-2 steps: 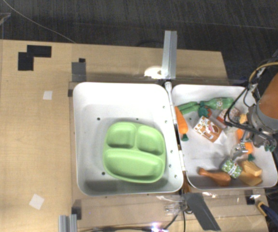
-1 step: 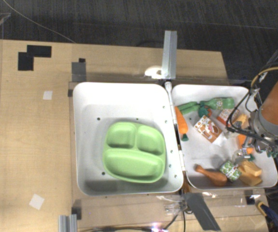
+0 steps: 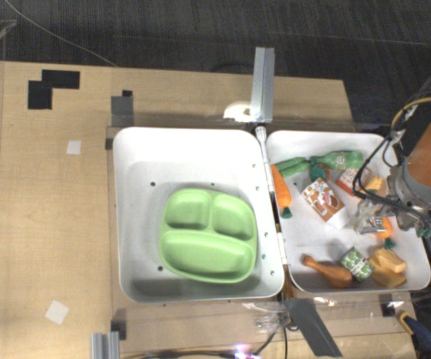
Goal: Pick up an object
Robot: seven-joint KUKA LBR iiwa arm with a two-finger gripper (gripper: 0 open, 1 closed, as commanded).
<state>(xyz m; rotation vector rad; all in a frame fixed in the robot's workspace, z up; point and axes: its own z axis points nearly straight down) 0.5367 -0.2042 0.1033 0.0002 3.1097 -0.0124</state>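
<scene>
You had the arm reaching in over the right bin, its gripper low near that bin's right wall; whether it was open or closed on anything, you could not tell. Inside the right bin, a carrot lay along the left wall, a green packet sat toward the far wall, and a red-and-white carton rested near the middle. A brown drumstick, a small green box and a tan piece sat by the near wall. Beside the right bin, the left bin held a green divided tray.
</scene>
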